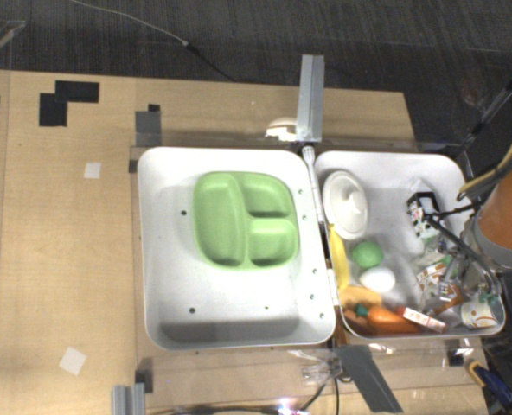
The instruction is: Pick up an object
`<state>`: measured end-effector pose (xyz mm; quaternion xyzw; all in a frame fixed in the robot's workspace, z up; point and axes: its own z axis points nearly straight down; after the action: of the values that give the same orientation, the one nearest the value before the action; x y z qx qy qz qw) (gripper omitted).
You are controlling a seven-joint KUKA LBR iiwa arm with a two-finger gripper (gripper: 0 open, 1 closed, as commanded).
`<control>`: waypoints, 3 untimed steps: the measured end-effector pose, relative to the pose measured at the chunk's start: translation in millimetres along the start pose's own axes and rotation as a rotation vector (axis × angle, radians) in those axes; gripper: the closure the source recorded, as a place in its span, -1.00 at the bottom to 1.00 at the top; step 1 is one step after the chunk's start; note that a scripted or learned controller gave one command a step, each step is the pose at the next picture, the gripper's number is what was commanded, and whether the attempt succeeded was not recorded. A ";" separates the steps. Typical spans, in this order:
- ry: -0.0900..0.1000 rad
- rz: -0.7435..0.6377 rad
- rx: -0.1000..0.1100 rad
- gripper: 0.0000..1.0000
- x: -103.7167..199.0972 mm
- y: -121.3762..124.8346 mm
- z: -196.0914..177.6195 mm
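The right bin (394, 164) holds several small objects along its left and front sides. There is a white cup (346, 202), a green ball (368, 255), a white egg-shaped piece (378, 280), a yellow banana (337, 259), an orange carrot (387, 320) and a small red-and-white item (424, 319). My gripper (442, 271) hangs low over the right part of this bin, amid loose wires, right of the ball and the egg. The arm's orange band (508, 216) is just above it at the right edge. I see nothing between its fingers.
The left bin (165, 258) holds a green divided plate (243, 219). A metal post (311, 98) stands behind the seam between the bins. The wooden bench (57, 258) stretches to the left.
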<state>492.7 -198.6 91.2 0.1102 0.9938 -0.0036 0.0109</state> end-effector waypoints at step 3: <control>0.002 0.000 -0.003 -1.00 -0.4 -0.5 0.1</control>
<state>493.0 -199.2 91.1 0.1104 0.9938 -0.0019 0.0102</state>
